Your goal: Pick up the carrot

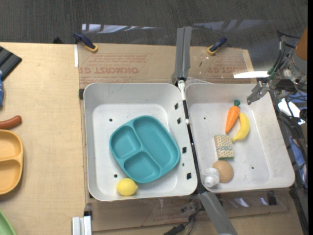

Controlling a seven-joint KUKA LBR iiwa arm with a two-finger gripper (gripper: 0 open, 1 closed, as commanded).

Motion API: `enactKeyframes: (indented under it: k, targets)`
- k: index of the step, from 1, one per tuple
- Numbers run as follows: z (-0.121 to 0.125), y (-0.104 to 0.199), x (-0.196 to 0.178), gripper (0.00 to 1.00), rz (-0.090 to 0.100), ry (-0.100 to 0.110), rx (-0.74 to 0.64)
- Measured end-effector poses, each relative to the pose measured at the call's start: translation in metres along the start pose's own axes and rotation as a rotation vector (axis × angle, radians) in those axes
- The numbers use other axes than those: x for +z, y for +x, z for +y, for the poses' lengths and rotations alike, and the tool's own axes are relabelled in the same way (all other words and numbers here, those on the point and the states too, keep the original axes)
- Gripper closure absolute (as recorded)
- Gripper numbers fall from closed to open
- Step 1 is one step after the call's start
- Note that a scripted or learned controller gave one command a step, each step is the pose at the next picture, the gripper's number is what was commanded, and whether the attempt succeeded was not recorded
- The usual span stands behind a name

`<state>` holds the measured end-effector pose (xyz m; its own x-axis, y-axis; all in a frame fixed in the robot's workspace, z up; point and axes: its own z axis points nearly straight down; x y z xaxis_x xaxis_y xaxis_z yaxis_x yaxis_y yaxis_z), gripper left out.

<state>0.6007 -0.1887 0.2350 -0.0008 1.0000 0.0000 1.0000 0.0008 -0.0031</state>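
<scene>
The carrot (232,119) is orange with a small green top. It lies in the right bin (264,155), in the bin's upper middle, with its green end pointing away from me. A yellow banana (242,127) touches its right side. My gripper (256,94) hangs over the right bin's upper right corner, up and to the right of the carrot and apart from it. Nothing shows in its grasp. The grey arm (293,67) comes in from the right edge.
The right bin also holds a pale box (224,146), a brown ball (224,171) and a white crumpled object (211,178). In the left bin (98,106) are a teal divided plate (143,148) and a lemon (127,186). An orange plate (9,161) and a sausage (10,122) lie on the bench at far left.
</scene>
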Motion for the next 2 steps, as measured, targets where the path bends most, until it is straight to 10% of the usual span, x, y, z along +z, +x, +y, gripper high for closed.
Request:
enactKeyframes:
  k: [1,2]
  targets:
    - [0.0283,0.0025,0.1420,0.00,-0.001,-0.004,-0.084]
    - [0.0284,0.0021,0.1325,1.00,-0.001,-0.003,-0.084]
